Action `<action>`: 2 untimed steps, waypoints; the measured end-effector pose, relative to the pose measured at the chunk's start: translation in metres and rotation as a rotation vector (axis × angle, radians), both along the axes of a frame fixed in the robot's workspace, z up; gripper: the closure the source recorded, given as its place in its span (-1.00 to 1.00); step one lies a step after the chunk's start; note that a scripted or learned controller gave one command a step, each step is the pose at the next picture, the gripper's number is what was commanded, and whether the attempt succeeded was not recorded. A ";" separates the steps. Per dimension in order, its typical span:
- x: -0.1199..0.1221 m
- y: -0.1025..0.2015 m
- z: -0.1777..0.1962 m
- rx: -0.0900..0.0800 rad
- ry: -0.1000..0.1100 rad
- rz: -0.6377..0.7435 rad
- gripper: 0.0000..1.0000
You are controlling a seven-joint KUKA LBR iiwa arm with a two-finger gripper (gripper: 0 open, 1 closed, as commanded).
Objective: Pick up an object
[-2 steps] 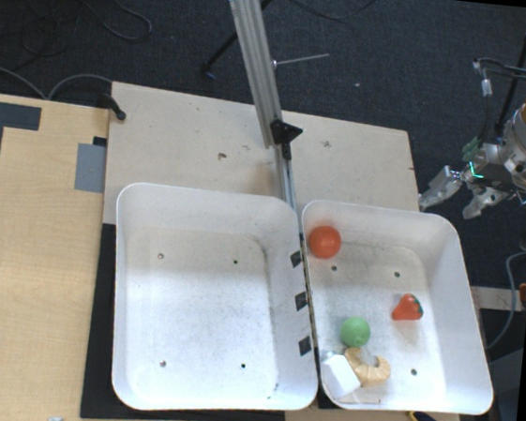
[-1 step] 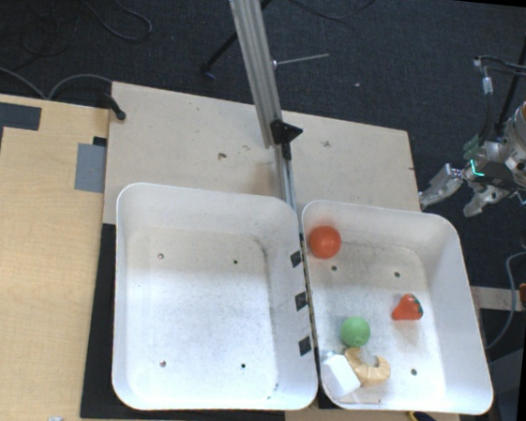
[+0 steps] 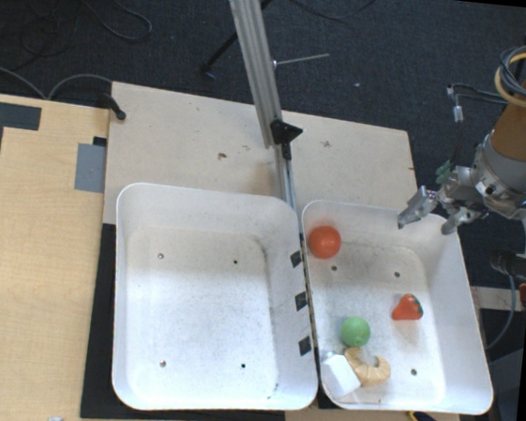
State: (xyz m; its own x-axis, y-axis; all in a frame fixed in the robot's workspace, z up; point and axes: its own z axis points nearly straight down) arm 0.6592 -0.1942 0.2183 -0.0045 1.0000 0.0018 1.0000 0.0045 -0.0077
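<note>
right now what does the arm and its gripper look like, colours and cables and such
The arm is a rounded grey body with an orange band above the wrist and yellowish cables looped near its top. A thin dark cable runs off its left side. The gripper is small, of grey metal with dark parts, and ends in two thin fingers, one of them pale grey.
</note>
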 end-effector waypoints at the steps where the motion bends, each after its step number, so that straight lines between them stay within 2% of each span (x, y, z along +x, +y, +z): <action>1: 0.007 0.007 -0.051 0.000 -0.001 -0.001 -1.00; 2: -0.003 0.013 -0.101 0.000 0.000 -0.003 -1.00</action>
